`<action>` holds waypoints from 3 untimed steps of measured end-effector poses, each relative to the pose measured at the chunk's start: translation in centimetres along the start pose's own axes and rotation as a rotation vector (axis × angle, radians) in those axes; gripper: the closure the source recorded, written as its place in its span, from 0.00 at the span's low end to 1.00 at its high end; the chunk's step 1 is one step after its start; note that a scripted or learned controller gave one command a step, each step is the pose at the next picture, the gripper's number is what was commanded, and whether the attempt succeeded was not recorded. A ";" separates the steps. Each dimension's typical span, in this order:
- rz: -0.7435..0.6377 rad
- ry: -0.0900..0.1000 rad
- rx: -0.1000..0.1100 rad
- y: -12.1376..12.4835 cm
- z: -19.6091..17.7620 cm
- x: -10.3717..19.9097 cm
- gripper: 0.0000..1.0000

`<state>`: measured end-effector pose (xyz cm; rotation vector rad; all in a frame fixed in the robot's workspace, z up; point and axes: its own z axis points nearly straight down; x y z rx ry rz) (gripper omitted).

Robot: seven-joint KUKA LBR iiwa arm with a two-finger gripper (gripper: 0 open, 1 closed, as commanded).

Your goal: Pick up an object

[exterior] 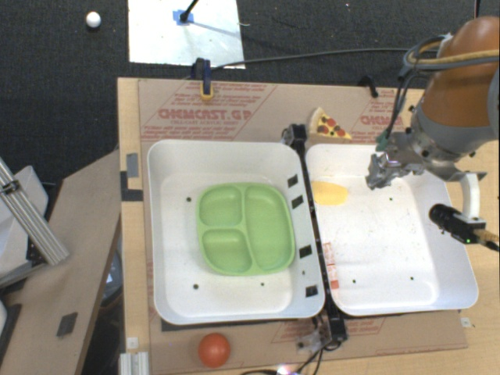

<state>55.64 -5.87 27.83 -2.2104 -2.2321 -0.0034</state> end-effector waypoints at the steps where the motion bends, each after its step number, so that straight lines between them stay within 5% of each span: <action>1: 0.001 0.000 0.000 -0.6 2.3 4.6 1.00; 3: -0.001 0.001 0.000 -3.1 3.9 15.7 1.00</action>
